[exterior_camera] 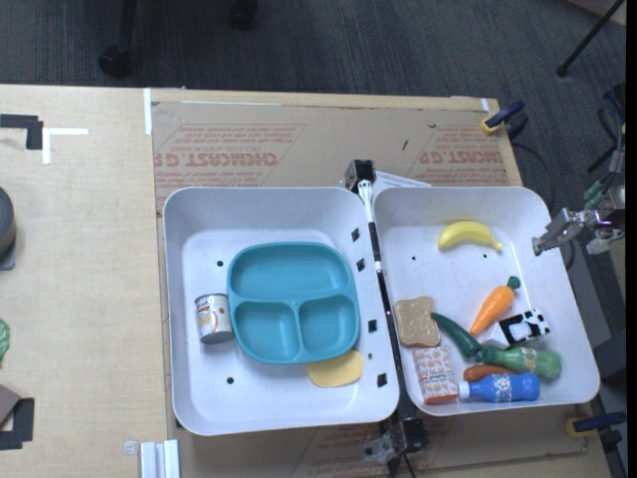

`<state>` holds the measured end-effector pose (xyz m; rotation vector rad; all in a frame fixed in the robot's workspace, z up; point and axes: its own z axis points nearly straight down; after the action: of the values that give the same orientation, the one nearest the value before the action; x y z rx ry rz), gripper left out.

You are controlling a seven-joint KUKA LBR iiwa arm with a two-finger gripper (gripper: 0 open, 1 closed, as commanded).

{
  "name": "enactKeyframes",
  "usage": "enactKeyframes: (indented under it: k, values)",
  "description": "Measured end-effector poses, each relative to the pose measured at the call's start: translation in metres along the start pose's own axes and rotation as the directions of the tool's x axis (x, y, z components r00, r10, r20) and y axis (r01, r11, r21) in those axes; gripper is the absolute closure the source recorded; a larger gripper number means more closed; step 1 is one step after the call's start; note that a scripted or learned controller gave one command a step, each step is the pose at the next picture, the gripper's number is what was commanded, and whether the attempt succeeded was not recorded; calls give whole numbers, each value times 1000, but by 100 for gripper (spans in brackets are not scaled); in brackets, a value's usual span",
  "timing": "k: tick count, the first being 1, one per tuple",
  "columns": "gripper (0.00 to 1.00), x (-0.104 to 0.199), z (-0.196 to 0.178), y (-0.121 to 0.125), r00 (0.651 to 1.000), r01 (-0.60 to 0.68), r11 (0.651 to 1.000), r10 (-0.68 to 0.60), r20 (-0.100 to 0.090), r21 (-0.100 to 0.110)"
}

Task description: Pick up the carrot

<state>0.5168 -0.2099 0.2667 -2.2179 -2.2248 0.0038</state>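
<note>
1. Carrot [492,307] lies tilted in the right bin [468,207], green top up and away from us, orange tip pointing down toward the bread slice [416,321]. Landmark for all notes: the carrot.
2. Crowding: a black-and-white toy [525,325] sits just beside the carrot's lower right; a dark green vegetable [458,334] runs just below its tip. We judge a descending gripper could clip either and knock the carrot aside.
3. Banana [470,235] lies above-left of the carrot, well apart; no threat.
4. Gripper [557,235] sits above-right of the carrot, at the bin's far rim. It carries nothing that we can see; how wide it stands we cannot tell.
5. The arm is mostly cut off at the right edge.
6. Below the carrot, a bottle [501,388] and a snack packet [435,374] lie packed together; their labels are unreadable.
</note>
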Motion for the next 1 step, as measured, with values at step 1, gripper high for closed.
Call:
enactKeyframes:
  k: [1]
  values:
    - [0, 3, 169, 18, 986, -166, 986, 166, -19, 16]
